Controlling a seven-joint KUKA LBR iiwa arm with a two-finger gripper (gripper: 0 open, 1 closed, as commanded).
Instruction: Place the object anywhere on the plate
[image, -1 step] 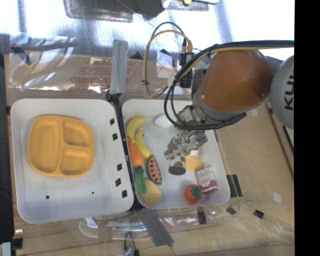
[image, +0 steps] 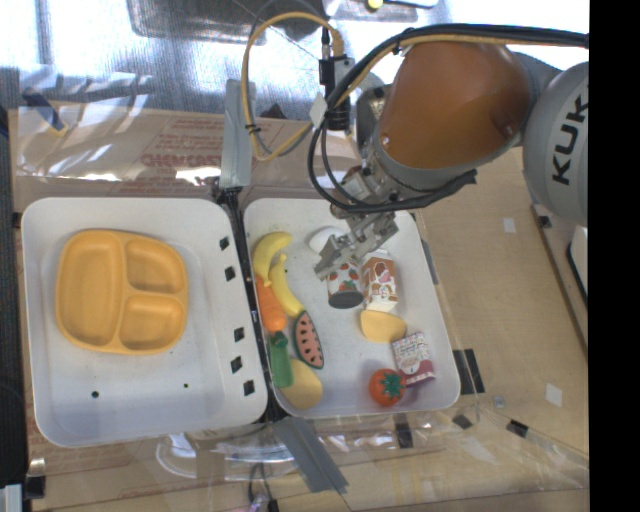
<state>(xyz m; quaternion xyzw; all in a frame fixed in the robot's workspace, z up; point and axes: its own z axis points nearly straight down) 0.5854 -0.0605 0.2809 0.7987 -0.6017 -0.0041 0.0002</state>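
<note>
You see the gripper (image: 347, 252) low over the right bin (image: 432, 300), hovering at the small cup (image: 344, 287), its pinch state unreadable, the yellow plate (image: 120, 290) waiting at left.
</note>
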